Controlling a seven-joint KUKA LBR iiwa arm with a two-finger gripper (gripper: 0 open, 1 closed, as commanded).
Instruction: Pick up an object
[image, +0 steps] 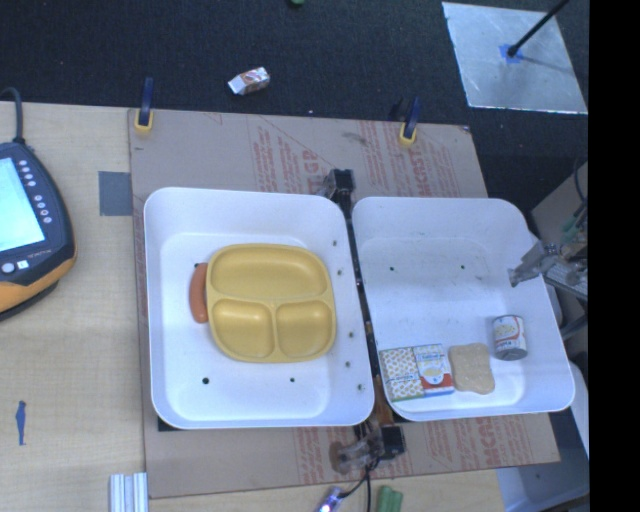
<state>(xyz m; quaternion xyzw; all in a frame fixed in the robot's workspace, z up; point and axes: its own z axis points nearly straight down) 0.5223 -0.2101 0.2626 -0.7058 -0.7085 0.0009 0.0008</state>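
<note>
Grey metal marks the hand (532, 266), which pokes in over the right edge of the right-hand shallow white plastic bin (455, 225), about halfway along that edge; whether its tips are apart or together cannot be told at this size, and nothing is seen between them. Nearest to it, below along the same right edge, a small cylindrical tin can with a red and white label (509, 337) lies inside the bin. Just left of the can, near the bin's front edge, sits a pale tan rounded slab like a slice of bread (472, 368), and touching that on its left is a flat rectangular carton printed in white, blue and orange (417, 372), close to the bin's front left corner. Any of these three could serve as the object to pick up, and all rest on the bin floor, apart from the hand. The left-hand shallow white plastic bin (170, 290) adjoins the right one and carries a yellow plastic tray with three compartments (270, 301) at its middle; a reddish-orange sausage shape (199, 292) lies against the tray's left side. Both bins stand on a brown cardboard sheet (250, 145) clipped at its back edge to the pale wooden counter (65, 400). At the counter's left edge rests a grey and orange handheld control pendant with a screen (28, 235). Beyond the counter's back edge, a small crumpled wrapper (249, 81) lies on the dark floor (150, 40).
</note>
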